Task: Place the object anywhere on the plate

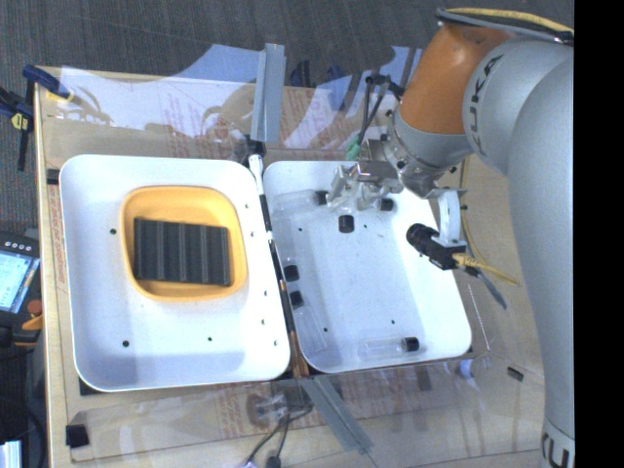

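My fingers [359,185] hang over the right bin's [444,334] far edge (open or closed, I cannot tell). Just beside them lies a small black object [345,223]. The yellow plate [182,206], bearing a dark ridged block [182,252], sits in the left bin [97,339].

One fixed camera, high above the bench [195,422], looks down at a slant; both bins lie left of the claw [359,191], arm entering from right.
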`<state>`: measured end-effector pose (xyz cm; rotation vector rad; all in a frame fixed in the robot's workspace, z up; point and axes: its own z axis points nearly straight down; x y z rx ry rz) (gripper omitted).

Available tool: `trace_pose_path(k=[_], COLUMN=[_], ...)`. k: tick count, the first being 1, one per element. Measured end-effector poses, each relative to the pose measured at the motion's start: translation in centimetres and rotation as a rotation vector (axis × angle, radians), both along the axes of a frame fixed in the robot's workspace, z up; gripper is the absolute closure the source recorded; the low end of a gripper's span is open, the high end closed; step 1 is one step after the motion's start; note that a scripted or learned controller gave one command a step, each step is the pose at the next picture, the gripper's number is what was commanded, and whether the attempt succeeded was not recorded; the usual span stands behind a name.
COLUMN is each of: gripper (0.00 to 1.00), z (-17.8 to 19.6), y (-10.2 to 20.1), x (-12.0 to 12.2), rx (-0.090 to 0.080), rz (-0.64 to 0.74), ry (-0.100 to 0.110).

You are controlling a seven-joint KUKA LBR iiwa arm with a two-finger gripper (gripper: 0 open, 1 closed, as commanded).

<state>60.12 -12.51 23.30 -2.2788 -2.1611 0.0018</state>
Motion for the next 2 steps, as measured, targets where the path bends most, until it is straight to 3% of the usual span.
trace_pose_path(k=[1, 2], gripper=[1.00, 0.00], z=[-1.67, -1.65], y=[2.34, 2.32], x=[3.20, 3.21], rx=[0.000, -0.001], rz=[0.288, 0.288], ry=[0.000, -0.001])
